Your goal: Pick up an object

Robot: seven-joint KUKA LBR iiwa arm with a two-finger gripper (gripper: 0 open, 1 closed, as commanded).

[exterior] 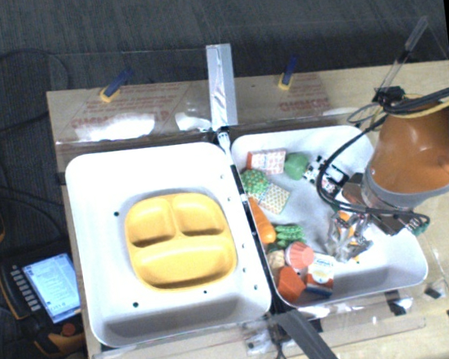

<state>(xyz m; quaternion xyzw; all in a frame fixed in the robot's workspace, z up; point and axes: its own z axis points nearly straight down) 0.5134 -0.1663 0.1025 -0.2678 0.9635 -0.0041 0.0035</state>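
Observation:
My gripper [349, 240] reaches down into the right bin [401, 270], over bare white floor right of the toy pile. Its metal fingers hang below the orange band of the arm [414, 154]. The pile lies along the bin's left side: a red-and-white box [267, 160], a green ball [295, 165], a green dotted piece [254, 182], a checkered pouch [274, 199], an orange carrot [263, 224], a green leafy piece [290, 232], a red round piece with a pale lid [299, 256] and an orange-red piece [289, 283]. I see nothing between the fingers.
The left bin [92, 233] holds a yellow divided tray [180, 238]. A metal divider post [221, 85] stands at the back between the bins. Black cables [340, 155] loop from the arm over the right bin. Devices lie on the floor at far left [46, 288].

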